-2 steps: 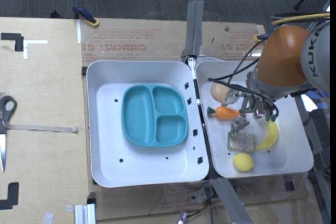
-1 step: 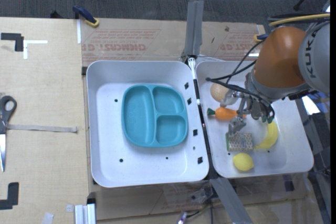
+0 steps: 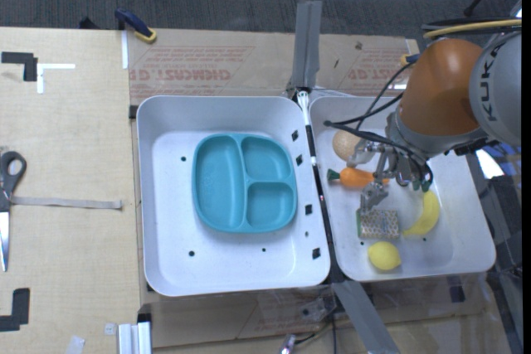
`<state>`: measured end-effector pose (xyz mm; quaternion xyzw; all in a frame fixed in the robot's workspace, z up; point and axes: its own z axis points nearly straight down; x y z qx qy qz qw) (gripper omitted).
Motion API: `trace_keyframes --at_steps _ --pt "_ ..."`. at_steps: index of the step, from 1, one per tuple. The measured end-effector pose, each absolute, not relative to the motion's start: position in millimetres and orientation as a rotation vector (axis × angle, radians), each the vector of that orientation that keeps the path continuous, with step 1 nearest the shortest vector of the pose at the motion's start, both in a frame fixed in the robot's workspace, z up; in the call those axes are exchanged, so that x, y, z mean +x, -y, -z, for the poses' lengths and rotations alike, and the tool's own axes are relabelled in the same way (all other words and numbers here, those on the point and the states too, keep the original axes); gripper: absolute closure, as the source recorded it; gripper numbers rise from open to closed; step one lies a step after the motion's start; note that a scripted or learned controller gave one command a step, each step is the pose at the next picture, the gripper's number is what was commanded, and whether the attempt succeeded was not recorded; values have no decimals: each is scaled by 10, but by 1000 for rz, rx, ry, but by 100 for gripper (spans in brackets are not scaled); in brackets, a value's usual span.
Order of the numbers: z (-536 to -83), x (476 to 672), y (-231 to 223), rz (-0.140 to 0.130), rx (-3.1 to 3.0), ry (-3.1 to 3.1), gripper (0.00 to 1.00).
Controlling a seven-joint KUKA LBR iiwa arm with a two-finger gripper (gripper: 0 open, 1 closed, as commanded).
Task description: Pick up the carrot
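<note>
1. Reaching in from the right of the camera view, the grey KUKA arm (image 3: 498,87) shows its orange band (image 3: 441,87) above the wrist, which hangs over the right bin (image 3: 465,257).
2. Gripper (image 3: 375,193): it points down and to the left inside the right bin, its tip just below the carrot and just above the sponge. The finger positions are too small and cluttered to read, so whether it is open or closed cannot be told; nothing is visibly held between them.
3. Carrot (image 3: 355,177): orange, with a green stub at its left end, it lies on the floor of the right bin near the bin's left wall, just beside the gripper; whether the two touch cannot be told.
4. Egg-like beige object (image 3: 346,145): it sits just above the carrot, partly behind black cables (image 3: 365,124).
5. Sponge (image 3: 378,223): a speckled pad with a green edge, directly below the gripper tip.
6. Lemon (image 3: 384,256): yellow and round, below the sponge near the bin's front wall.
7. Banana (image 3: 426,213): yellow and curved, to the right of the sponge.
8. Left bin (image 3: 158,211): it holds a teal divided plate (image 3: 245,182) with three compartments, lying flat near the bin's centre.
9. Bench surround: scissors (image 3: 8,199) lie at the far left edge on the wooden surface, well apart from both bins.
</note>
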<state>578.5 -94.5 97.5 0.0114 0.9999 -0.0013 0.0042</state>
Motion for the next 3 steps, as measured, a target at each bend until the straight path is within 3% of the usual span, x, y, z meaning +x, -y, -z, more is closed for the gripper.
trace_keyframes --at_steps 1,2,3 --pt "-975 5761 973 3 146 -3128 0" --pt "-944 5889 933 2 101 -3133 0" --pt "-1048 5906 933 4 98 -3128 100"
